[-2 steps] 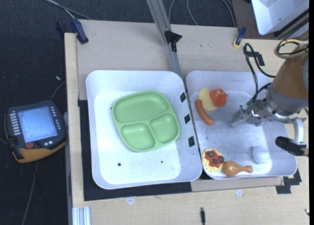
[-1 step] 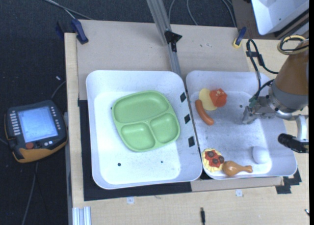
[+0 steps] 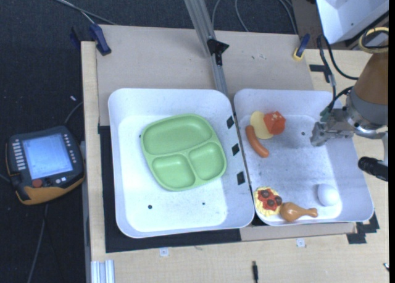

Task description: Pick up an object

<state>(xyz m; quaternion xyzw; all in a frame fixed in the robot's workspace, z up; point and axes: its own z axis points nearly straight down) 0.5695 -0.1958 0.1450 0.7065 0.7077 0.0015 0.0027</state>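
the gripper [image 3: 325, 128] hangs low over the right bin [image 3: 296, 158], on a bare patch near its far right side; how wide its fingers stand i cannot tell, and nothing shows between them. candidates lie apart: a red block [image 3: 274, 122] and sausage [image 3: 257, 141] well left of the fingers, a white egg [image 3: 328, 194] nearer the camera, likely easiest since it sits alone.

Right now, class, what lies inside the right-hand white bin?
The right bin holds a red block against a yellow piece, a sausage, a pizza slice, a drumstick and a white egg. The hand covers the floor beneath it.
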